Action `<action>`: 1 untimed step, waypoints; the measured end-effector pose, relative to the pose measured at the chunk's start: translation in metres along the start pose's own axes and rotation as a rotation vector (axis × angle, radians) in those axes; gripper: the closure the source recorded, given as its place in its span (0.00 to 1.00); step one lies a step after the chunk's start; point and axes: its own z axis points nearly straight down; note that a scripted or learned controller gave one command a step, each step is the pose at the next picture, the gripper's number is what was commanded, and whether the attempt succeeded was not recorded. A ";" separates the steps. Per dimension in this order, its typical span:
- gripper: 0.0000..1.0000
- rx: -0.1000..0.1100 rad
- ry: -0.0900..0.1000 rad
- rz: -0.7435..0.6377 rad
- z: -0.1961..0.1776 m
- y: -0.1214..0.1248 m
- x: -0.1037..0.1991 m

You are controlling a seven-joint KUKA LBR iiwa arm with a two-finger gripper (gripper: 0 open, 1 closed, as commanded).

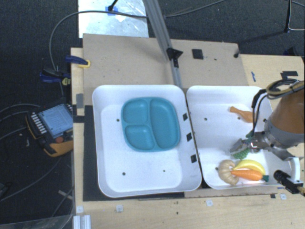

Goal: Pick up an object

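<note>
The right bin (209, 128) holds several toy foods. An orange piece (241, 112) lies near its far side. At the near edge sit a yellow banana (251, 165), an orange carrot (247, 174) and a beige lumpy piece (228, 171), all bunched together. A small green piece (240, 152) lies just above them. My gripper (248, 144) reaches in from the right and sits low over the green piece, touching or almost touching it. The arm's orange band (288, 116) hides the bin's right side.
The left bin (109, 175) holds a blue divided plate (151, 123). A grey pole (159, 27) slants across the far side of the bench. A handheld device (52, 123) and cables lie on the floor to the left.
</note>
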 end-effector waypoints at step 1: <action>1.00 -0.004 -0.001 0.000 -0.013 0.001 0.000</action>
